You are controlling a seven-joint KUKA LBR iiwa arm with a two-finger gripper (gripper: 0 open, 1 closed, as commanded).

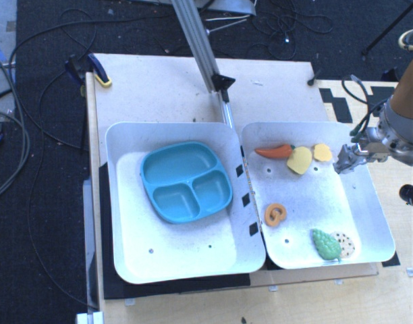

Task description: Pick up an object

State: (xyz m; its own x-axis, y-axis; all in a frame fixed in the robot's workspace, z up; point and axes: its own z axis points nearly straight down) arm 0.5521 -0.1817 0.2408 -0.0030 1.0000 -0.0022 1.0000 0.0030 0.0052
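Five small toy foods lie loose in the right bin (pixel 368 201) for grasping, the hand (pixel 344 162) just beside its right rim, grip state unclear.

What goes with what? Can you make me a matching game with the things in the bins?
Things:
1. tray
2. carrot
3. pretzel
4. green toy

Places:
A. near front corner of the right bin
B. left bin
C. back of the right bin
D. right bin, close to the divide between bins

Pairs: 1-B, 2-C, 3-D, 4-A
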